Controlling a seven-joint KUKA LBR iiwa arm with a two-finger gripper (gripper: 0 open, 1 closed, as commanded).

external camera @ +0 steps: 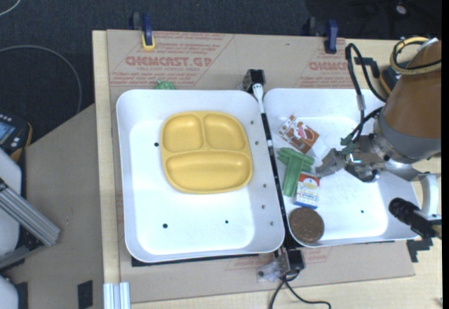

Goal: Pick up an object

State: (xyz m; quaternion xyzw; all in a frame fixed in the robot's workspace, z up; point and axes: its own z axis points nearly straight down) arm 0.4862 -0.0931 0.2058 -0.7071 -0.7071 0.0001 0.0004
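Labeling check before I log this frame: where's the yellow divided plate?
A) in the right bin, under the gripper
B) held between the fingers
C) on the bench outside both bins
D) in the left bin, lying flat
D: the yellow divided plate lies flat in the left bin, while the gripper is over the right bin.

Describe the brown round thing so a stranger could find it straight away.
Start at the right-hand white bin. Go to its near left corner, beside the wall shared with the other bin. The brown disc lies there, the only round, dark item, just below a small white packet.
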